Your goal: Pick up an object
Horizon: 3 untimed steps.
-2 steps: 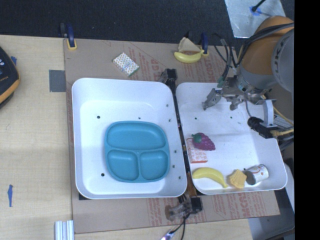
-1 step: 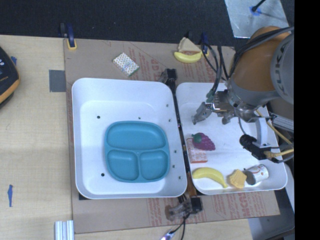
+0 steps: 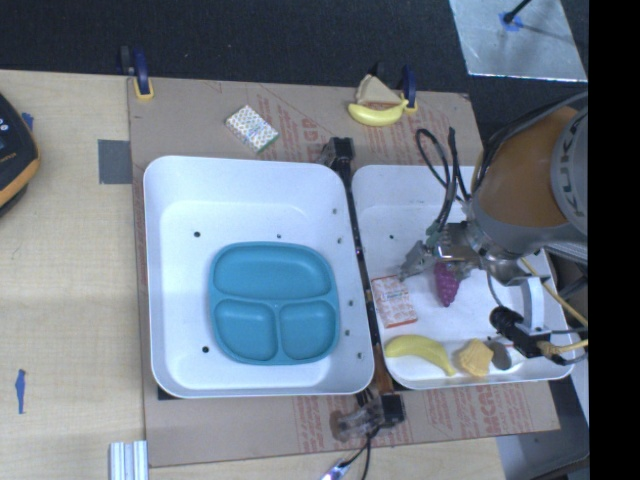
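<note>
My arm: grey, with an orange band above the wrist; it reaches in from the right and hangs over the right bin.
My gripper: it is low over the middle of the right bin, and points toward the left. One metal finger goes out toward the left, down to the bin floor. I cannot tell if my fingers are apart or together, because the wrist covers part of them. I see nothing between them.
Purple object: small, dark purple, with a bumpy surface like a bunch of grapes, wider at the top and narrow at the bottom. It lies on the floor of the right bin, just below and right of my gripper, very near to it; I cannot tell if they touch.
Card: a flat white packet with red print, near the left wall of the right bin, below my finger.
Banana: yellow, curved, at the near edge of the right bin.
Yellow piece: a small lumpy thing, just right of the banana.
Right bin: white, shallow, holds all the things above.
Left bin: white; a blue tray with three compartments lies in it.
Outside the bins: a second banana and a small patterned packet on the cardboard behind.
</note>
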Motion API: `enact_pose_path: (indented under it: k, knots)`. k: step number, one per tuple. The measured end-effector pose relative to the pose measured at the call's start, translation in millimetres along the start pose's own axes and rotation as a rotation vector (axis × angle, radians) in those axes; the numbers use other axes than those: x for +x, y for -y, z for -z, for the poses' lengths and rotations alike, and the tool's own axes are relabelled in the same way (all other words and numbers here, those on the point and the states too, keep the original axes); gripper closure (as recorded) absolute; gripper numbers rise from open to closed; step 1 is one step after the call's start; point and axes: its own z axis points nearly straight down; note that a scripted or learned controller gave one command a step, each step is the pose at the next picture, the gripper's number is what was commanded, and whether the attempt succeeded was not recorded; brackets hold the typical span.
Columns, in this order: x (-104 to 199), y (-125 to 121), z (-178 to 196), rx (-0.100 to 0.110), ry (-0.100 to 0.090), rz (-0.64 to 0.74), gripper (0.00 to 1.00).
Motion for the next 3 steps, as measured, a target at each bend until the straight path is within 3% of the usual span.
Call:
enact_pose_path:
  k: [1,2,3]
  knots:
    - [-53,-3,-48,0.0,0.0,0.0,0.0]
    - [-102,-9,99,-0.006,0.001,-0.002,0.0]
    - [-118,-19,-35,0.0,-0.001,0.0,0.0]
